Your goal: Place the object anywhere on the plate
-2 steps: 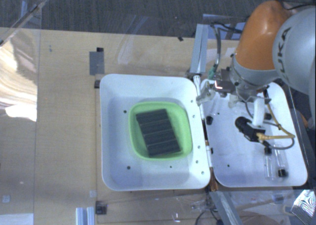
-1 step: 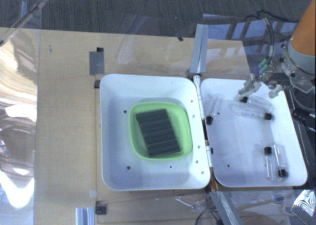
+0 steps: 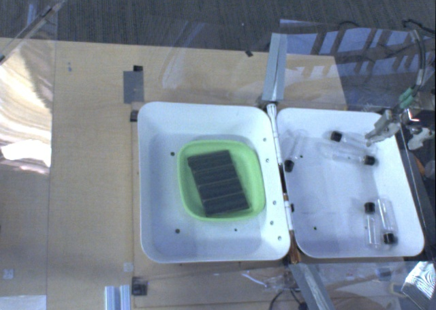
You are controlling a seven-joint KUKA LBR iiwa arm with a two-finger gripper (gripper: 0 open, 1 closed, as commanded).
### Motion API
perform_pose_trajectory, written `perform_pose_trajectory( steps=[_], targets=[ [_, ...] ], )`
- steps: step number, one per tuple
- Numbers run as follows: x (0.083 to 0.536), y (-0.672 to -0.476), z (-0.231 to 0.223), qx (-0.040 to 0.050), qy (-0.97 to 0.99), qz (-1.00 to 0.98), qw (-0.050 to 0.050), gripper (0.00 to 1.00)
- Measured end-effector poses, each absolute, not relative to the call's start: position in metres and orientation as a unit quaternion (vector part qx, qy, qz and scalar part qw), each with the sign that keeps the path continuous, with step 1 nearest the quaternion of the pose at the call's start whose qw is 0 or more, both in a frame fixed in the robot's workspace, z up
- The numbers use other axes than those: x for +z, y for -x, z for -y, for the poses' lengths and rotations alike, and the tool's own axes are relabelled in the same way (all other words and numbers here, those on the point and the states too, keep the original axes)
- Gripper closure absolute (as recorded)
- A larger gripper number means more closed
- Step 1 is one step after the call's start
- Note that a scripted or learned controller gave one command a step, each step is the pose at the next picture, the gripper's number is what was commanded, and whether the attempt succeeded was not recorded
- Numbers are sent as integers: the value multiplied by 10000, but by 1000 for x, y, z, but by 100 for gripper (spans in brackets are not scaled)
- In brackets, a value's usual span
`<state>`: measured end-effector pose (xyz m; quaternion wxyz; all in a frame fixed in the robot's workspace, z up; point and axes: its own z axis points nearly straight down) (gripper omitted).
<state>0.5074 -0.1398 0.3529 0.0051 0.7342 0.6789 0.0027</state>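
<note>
You've got the dark ribbed block [image 3: 217,182] already lying on the green plate [image 3: 256,176], centre of the left bin [image 3: 153,165]. Pincer [image 3: 379,129] sits at 2 o'clock over the right bin [image 3: 327,234]; can't tell its opening. Clear tubes [image 3: 351,148] lie nearby.

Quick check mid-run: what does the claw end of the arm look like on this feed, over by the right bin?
The claw is a slim, pale grey metal piece, small in this view. Just behind it sits a small green part, and thin dark cables loop above it. Any markings are too blurred to make out.
</note>
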Motion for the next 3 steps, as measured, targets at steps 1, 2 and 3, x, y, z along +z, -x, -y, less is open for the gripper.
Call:
perform_pose_trajectory(
  steps=[1, 2, 3],
  targets=[
    [333, -489, 190, 15, -7513, -6599, 36, 0],
    [277, -489, 171, 13, -7664, -6423, 21, 0],
    [379, -489, 200, 30, -7649, -6441, 59, 0]
  ],
)
